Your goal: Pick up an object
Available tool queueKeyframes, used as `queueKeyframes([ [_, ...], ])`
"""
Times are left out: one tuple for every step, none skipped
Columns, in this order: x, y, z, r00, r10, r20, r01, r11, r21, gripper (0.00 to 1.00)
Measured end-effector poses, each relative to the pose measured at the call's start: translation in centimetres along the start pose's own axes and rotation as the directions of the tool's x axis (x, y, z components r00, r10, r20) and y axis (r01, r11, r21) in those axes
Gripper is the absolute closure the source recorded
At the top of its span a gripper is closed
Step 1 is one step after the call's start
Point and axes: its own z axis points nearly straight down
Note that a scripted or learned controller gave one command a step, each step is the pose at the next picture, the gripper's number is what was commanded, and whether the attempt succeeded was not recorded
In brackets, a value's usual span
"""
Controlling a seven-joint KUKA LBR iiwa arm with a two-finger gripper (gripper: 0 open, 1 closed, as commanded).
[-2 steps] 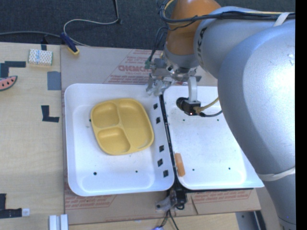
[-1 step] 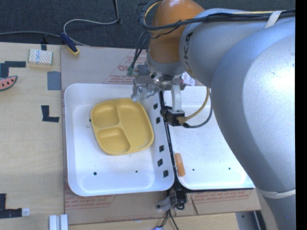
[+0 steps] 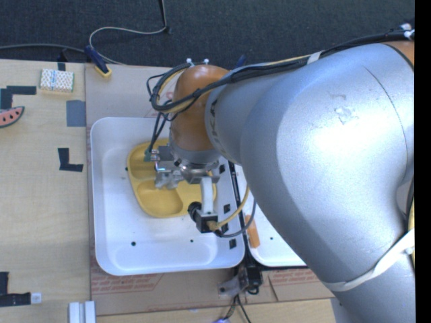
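Hovering over the flat yellow rubbery object [image 3: 158,197] at the white plastic bin's [image 3: 111,247] nine o'clock side, the pincer [image 3: 168,173] hides its own state; flatness risks a slip.

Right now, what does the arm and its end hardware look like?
The arm is big, glossy silver-grey, with rounded links. An orange band rings it above the wrist. Black cables loop around the band; more cables run below the wrist. The gripper is bare grey metal.

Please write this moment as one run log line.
arm: over left bin | pincer: low above yellow object | grasp: not visible
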Motion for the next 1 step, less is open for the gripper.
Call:
queueKeyframes([
  [-0.2,-5.86,-6.71,1.0,0.0,-0.001,0.0,1.0,-0.002,1.0],
])
